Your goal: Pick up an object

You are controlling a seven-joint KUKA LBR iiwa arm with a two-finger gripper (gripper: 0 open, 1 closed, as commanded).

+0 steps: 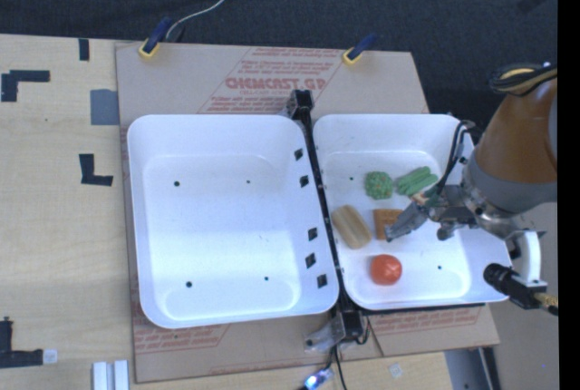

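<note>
The pincer (405, 222) hangs low in the right bin (362, 131), just beside an orange block (386, 219) near the bin's middle; whether its grip is spread, I cannot tell. Crowding neighbours could spoil the grasp.

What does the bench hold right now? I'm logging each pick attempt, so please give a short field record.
left bin: white, shallow, no loose items seen in it
right bin: white, holds all the items
items in right bin: green broccoli-like piece; green oblong piece; tan bread-like roll; orange-brown block; red round item
gripper: low over the right bin, its tip at the orange-brown block
grasp: not confirmed, nothing seen between the fingers
arm: reaching in from the right
</note>
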